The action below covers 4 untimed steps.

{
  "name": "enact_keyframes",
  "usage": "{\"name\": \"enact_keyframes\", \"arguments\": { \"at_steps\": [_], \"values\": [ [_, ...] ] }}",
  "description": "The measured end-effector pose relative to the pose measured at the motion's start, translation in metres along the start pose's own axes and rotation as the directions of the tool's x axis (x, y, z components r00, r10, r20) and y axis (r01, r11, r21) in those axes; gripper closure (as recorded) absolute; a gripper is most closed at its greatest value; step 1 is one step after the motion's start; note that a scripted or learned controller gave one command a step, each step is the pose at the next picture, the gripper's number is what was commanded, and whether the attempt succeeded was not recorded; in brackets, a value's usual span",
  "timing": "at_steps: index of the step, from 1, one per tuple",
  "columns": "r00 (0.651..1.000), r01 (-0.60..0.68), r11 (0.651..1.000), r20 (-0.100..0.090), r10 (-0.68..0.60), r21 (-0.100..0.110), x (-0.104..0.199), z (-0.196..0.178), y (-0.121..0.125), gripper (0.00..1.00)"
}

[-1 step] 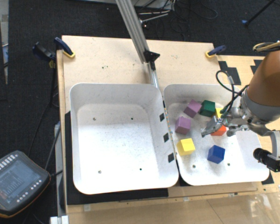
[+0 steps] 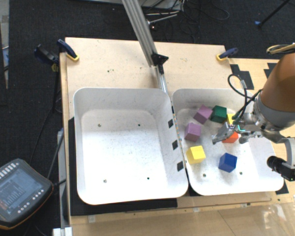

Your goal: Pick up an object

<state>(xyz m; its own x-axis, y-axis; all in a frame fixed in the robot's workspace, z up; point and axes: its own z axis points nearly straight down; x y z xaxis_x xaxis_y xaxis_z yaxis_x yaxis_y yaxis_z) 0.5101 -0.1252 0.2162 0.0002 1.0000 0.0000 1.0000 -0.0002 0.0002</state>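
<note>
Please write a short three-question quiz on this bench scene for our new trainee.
1. True or false: the yellow cube lies in the right white bin.
2. Which block lies nearest the camera view's bottom edge? A. green cube B. blue cube C. upper purple cube
3. Fill in: the gripper hangs over a small ____ block.

Key: 1 true; 2 B; 3 orange. The lower purple cube sits beside the divider with the left white bin.

The arm point(image 2: 280, 100) has a grey body, a rounded orange band, a black looping cable, and a metal gripper point(image 2: 229, 133).
</note>
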Motion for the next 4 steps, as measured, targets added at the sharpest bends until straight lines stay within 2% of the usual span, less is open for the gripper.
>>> {"name": "enact_keyframes", "arguments": {
  "at_steps": [1,2,3,4],
  "values": [
    [1.0,0.0,1.0,-0.002,0.0,0.007,0.007,0.059,-0.007,0.0],
    [1.0,0.001,1.0,0.006,-0.001,-0.021,0.005,0.092,-0.002,0.0],
    [1.0,0.001,1.0,0.003,-0.001,-0.024,0.006,0.099,0.002,0.0],
    [1.0,0.0,1.0,0.004,0.0,-0.031,0.005,0.088,0.005,1.0]
  ]
}}
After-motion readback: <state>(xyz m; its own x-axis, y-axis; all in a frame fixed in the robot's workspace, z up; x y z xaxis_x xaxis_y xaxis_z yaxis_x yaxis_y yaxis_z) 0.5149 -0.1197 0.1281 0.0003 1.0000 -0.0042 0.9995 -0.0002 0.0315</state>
